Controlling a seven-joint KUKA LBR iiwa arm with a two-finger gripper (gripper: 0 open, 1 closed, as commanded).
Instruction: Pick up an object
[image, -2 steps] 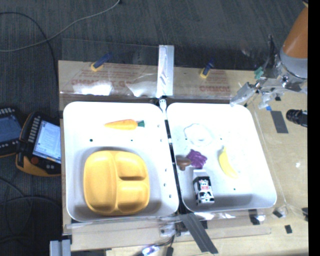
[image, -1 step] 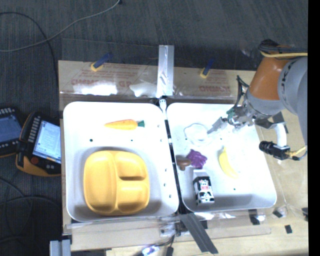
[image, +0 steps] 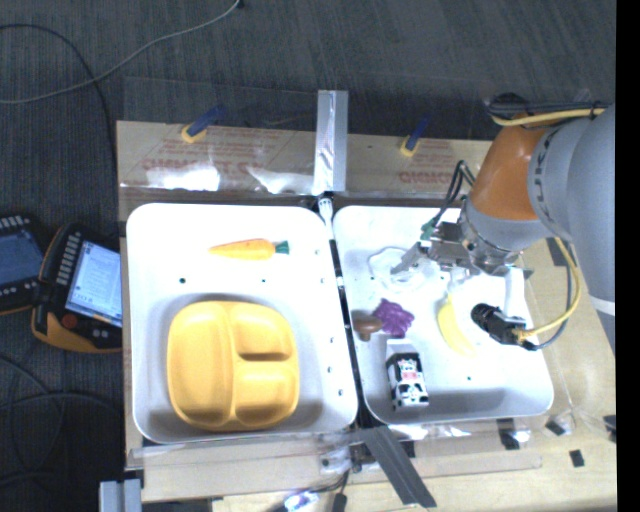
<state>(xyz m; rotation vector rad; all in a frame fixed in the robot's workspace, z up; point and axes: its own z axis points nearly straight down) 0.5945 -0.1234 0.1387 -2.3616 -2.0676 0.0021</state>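
The claw (image: 428, 257) hangs low in the right bin (image: 530, 395), and I cannot tell if it is wide or narrow. No toy sits in it, so I think it is still going for a grab. Next it should drop onto one toy and squeeze. Just below it lies a purple toy (image: 395, 317) beside a small brown thing (image: 367, 325). A yellow banana (image: 452, 325) is below and to its right. Further down stands a black and white box (image: 406, 380). Far left, the left bin (image: 150, 300) holds a carrot (image: 247, 248) and a yellow tray (image: 232, 360).
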